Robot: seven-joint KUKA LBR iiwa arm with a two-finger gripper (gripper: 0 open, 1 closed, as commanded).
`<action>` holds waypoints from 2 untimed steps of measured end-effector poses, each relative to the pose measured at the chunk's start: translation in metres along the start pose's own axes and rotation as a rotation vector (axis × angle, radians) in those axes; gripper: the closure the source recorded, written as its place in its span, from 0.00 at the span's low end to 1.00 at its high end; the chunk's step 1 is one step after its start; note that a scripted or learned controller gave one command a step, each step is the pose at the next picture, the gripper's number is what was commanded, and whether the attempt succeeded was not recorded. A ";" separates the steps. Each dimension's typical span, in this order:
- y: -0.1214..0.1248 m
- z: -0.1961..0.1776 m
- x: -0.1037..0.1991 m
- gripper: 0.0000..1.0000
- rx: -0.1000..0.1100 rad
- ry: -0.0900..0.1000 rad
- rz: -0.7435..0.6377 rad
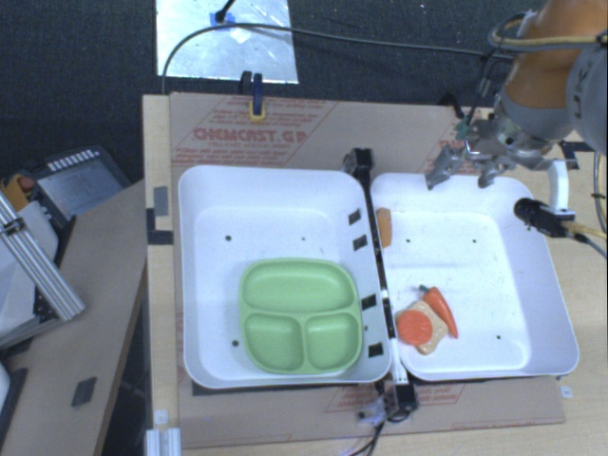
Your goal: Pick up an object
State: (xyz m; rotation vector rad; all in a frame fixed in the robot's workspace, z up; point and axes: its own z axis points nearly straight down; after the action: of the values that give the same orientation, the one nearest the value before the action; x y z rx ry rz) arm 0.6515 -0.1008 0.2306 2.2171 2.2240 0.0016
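Overhead, the pincer (463,176) hangs open and empty, near red "CHEMCAST GP" lettering (249,134) on the board.

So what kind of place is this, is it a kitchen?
Probably a robot lab, not a kitchen: a grey robot arm hangs over two white bins, cables trail across the bench, and the green plate and carrot look like toys.

Arm: grey, orange-banded (entering from the right), wrist angled down-left. Gripper (462,173): two fingers spread apart, nothing between them.
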 end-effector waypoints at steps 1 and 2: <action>-0.005 0.043 -0.004 0.00 0.002 0.000 0.002; -0.009 0.086 -0.006 0.00 0.003 0.000 0.002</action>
State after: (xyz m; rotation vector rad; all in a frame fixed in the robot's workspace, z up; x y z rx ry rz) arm 0.6429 -0.1071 0.1448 2.2205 2.2232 -0.0017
